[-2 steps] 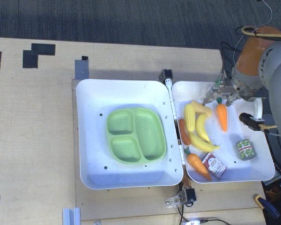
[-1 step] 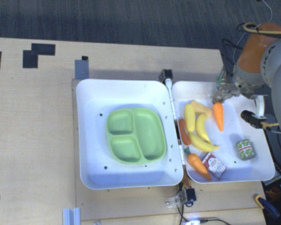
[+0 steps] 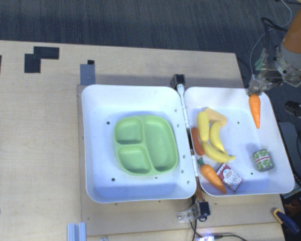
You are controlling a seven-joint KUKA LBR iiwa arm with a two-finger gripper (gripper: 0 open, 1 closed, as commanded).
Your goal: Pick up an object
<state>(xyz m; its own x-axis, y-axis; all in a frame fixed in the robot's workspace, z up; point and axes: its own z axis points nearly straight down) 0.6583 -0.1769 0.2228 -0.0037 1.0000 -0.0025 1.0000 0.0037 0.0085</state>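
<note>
my tool [image 3: 256, 88] is pinched on the top of a carrot [image 3: 255, 110], which hangs point down over the right bin [image 3: 283, 182]'s far edge. the pick looks done; only holding is left.

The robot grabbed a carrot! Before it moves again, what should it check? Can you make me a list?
1. Long orange toy carrot hangs from the two-finger gripper by its top end: ok.
2. Carrot lifted off the floor of the right shallow white bin: cannot tell, the view looks down at a slant.
3. Grip firm: cannot tell, just the tip is caught.
4. Green plastic divided tray sits flat in the left shallow white bin: ok.
5. Yellow toy banana, second orange carrot and small green can lie apart from the hanging carrot: ok.
</note>
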